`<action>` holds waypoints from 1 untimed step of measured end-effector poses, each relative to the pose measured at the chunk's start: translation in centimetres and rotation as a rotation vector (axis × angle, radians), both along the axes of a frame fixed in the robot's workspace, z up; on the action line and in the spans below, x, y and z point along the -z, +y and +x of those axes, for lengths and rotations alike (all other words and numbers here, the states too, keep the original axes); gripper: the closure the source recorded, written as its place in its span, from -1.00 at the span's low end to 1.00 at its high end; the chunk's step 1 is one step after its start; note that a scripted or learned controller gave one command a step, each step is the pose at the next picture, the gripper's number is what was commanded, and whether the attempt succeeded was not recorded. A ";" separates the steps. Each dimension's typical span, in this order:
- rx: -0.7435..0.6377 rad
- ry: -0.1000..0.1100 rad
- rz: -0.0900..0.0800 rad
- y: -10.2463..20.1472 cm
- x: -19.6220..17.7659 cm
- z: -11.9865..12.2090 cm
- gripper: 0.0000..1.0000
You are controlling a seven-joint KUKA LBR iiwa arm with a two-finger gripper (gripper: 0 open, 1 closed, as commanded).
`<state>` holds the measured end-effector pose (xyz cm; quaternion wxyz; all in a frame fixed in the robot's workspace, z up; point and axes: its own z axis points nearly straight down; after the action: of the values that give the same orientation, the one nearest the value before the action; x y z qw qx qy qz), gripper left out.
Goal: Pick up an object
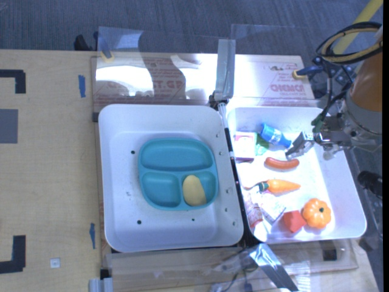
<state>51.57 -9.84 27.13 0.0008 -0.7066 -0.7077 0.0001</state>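
Observation:
The right bin [349, 190] holds several small items. A red sausage [281, 162] lies near its middle, with an orange carrot [284, 187] below it. An orange pumpkin [317, 212] and a red block [293, 221] sit at the front. Toward the back are a blue bottle [275, 135] and a white-and-pink box [244, 146]. My gripper [299, 147] hangs low over the right bin, just above and right of the sausage and right of the blue bottle. I see nothing held in it.
The left bin [115, 163] bears a teal divided tray [176, 157] with a yellow potato-like item [194, 190] in its lower right compartment. A crumpled packet [266, 210] lies at the right bin's front left. Cables [340, 41] loop above the arm at the right.

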 end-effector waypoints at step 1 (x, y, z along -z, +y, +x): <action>-0.059 0.011 0.002 -0.1 13.4 3.2 -1.00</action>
<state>54.72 -9.89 13.70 0.0053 -0.6855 -0.7280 0.0034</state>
